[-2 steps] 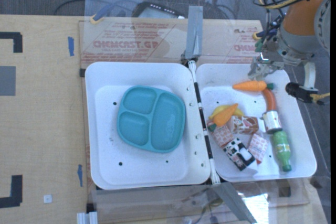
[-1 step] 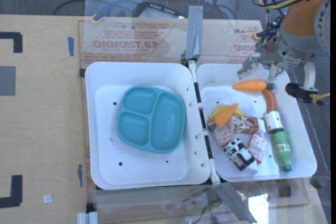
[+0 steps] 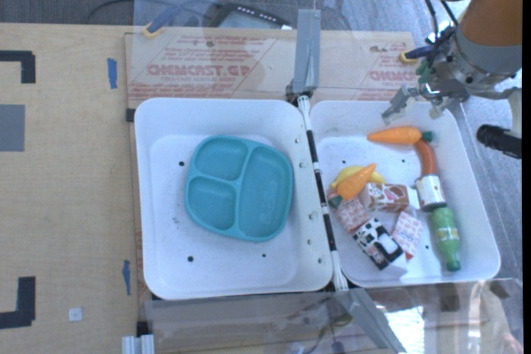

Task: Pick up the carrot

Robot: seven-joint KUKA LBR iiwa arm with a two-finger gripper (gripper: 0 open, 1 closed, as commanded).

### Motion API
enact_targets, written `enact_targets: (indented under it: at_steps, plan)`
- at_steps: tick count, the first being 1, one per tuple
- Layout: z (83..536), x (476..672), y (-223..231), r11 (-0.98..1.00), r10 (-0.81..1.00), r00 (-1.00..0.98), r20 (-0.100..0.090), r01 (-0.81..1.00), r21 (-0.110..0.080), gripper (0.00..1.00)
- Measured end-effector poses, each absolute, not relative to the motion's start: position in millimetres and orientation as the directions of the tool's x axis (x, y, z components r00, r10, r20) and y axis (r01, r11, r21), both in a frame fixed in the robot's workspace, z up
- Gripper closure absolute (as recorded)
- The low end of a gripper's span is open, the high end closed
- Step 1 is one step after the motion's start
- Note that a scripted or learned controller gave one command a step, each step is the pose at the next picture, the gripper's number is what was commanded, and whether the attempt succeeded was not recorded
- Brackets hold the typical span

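The carrot, orange with a small green top at its right end, lies flat near the back of the right bin. My gripper hangs above the bin's back rim, just behind and slightly right of the carrot and apart from it. Its fingers stand open with nothing between them.
Right of the carrot lies an orange sausage-like piece, then a green bottle along the right wall. A yellow-orange fruit, small packets and a black-white item crowd the bin's middle. A teal divided plate sits in the left bin.
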State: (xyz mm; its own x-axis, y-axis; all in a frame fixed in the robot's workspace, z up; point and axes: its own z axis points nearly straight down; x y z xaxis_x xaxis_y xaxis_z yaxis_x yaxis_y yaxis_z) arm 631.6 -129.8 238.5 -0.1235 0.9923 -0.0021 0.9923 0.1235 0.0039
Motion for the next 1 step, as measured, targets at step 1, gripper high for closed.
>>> enact_targets:
  at_steps: [1]
  plan:
    - [189.2,628.0,-123.7,0.360,0.933,-0.360,0.001,0.933,0.000,0.00]
